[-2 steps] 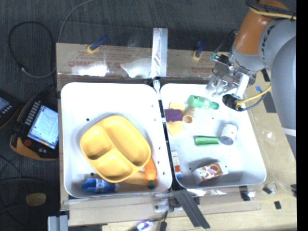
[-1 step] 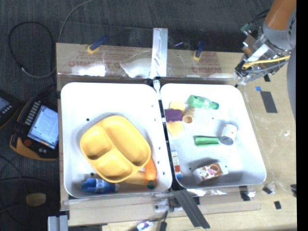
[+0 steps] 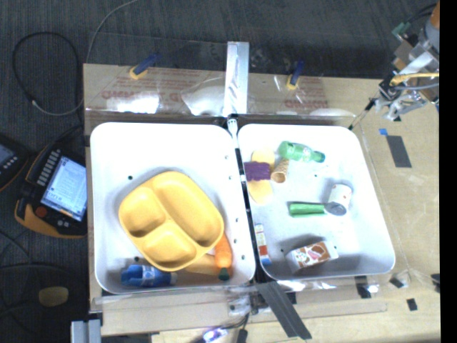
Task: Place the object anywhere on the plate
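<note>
Yellow plastic is what you see in the left bin (image 3: 107, 156): a plate (image 3: 171, 219) with three compartments, lying tilted toward the bin's near side. A carrot (image 3: 223, 252) lies against the plate's near right edge, close to the wall between the bins, and a blue bottle (image 3: 146, 276) lies on its side in the near left corner, just beside the plate.

Look to the right bin (image 3: 371, 213) for the loose items. At its far left you have a purple block (image 3: 258, 170) sitting on a pale yellow piece (image 3: 261, 189), with a small cone (image 3: 279, 170) touching them on the right. A green bottle (image 3: 300, 151) lies on its side near the far wall. Toward the middle, a green-handled tool (image 3: 309, 209) lies flat, its grey head touching a white and grey cylinder (image 3: 340, 194). A small carton (image 3: 311, 255) with red print rests near the front wall, and a thin red and white stick (image 3: 261, 243) lies along the left wall.

Your gripper (image 3: 407, 77) is at the upper right, outside both bins and above the bare bench, well apart from everything in them. It is too small and cluttered with cables for you to tell how it is set or whether anything is in it. None of the right bin's items is on the plate.
</note>
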Controlling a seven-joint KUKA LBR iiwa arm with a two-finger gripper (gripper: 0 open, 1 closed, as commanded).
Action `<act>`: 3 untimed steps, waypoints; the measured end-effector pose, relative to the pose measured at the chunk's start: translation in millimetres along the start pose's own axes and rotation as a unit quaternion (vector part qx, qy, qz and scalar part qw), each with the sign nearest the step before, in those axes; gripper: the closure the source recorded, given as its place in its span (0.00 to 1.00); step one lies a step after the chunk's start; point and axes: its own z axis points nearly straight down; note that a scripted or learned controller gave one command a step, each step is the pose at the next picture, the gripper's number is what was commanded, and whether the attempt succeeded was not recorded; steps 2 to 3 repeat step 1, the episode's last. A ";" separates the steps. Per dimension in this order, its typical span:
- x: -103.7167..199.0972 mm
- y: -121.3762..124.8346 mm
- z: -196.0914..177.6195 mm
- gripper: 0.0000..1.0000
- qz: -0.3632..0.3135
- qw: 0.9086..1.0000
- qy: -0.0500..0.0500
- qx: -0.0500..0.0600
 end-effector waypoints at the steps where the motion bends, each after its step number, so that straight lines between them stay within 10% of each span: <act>1: -1.2 -2.0 111.2 1.00 -0.226 0.974 0.001 0.000; 3: -1.2 -2.0 111.2 1.00 -0.226 0.974 0.001 0.000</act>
